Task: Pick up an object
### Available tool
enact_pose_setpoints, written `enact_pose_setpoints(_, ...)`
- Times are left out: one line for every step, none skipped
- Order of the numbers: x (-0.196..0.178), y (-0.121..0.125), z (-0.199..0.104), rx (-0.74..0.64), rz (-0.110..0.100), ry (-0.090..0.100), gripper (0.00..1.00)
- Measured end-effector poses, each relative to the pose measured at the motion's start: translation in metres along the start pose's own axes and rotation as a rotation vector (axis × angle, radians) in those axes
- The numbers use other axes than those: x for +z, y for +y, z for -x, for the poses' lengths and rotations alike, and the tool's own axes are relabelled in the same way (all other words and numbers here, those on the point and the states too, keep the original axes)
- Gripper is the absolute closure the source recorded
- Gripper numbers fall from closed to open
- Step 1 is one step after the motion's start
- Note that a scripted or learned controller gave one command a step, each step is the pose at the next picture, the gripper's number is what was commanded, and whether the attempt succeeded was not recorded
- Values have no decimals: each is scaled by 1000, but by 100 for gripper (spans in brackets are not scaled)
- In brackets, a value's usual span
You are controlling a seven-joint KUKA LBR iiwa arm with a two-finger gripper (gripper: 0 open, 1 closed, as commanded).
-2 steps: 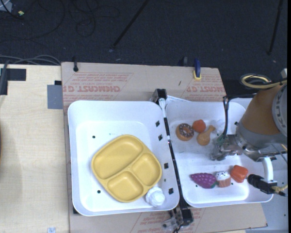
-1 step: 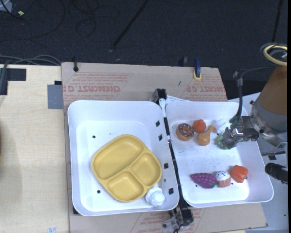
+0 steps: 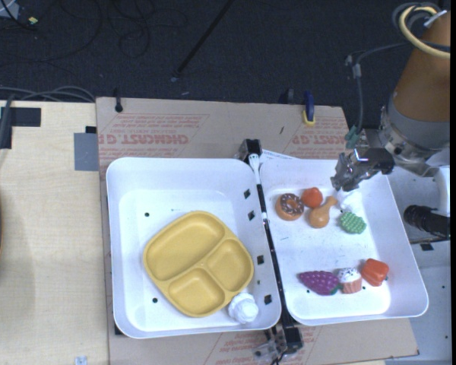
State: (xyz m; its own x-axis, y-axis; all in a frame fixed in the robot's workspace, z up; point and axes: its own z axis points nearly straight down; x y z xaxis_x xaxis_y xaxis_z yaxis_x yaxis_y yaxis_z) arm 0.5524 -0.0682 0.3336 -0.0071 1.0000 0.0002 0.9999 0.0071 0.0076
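Hand (image 3: 348, 179), finger state indiscernible, poised over the right bin's (image 3: 399, 226) upper edge in the approach step; next, judged, descent onto the green toy (image 3: 353, 222) nearby.

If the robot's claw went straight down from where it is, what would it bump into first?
Probably the white floor of the right bin, close to the green toy and the orange pear-shaped toy. The gripper hangs just above and right of those toys, though its height is hard to judge from this slanted view.
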Motion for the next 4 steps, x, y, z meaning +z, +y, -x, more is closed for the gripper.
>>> enact_pose_setpoints(12, -70, 25, 10, -14, 1, 100)
enact_pose_setpoints(-148, -67, -36, 1, 9, 1, 100)
enact_pose_setpoints(-17, -33, -59, 4, -23, 0, 100)
enact_pose_setpoints(15, -79, -106, 4, -17, 1, 100)
